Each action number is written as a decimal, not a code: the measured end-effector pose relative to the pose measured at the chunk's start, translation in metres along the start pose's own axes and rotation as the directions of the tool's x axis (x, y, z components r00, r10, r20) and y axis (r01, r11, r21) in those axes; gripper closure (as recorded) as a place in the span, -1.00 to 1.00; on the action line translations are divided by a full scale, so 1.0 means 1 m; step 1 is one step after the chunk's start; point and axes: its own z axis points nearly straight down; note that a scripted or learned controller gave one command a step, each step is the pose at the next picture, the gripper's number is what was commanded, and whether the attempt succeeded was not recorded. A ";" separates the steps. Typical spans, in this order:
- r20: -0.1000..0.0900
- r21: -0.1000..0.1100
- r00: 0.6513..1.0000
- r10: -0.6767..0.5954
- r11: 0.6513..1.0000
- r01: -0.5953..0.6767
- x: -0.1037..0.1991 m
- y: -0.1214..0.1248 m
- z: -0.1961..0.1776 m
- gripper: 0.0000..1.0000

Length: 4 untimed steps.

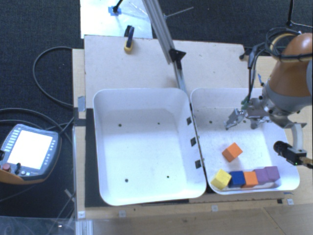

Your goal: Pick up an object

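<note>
so, five blocks in the right bin (205,106): two orange, one yellow, one blue, one purple; lone orange cube (232,152) tilted mid-bin, gripper (234,119) above it, fingers parted, nothing held; left bin (105,102) alongside

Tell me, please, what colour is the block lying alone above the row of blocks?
Orange block, clearest in the camera view.
</note>
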 end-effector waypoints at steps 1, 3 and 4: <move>0.003 0.002 1.000 0.004 1.000 -0.004 -0.008 -0.047 0.132 -1.00; -0.001 -0.007 1.000 -0.008 1.000 0.008 0.051 -0.038 0.026 1.00; -0.003 0.001 1.000 -0.011 1.000 0.011 0.139 -0.038 0.030 1.00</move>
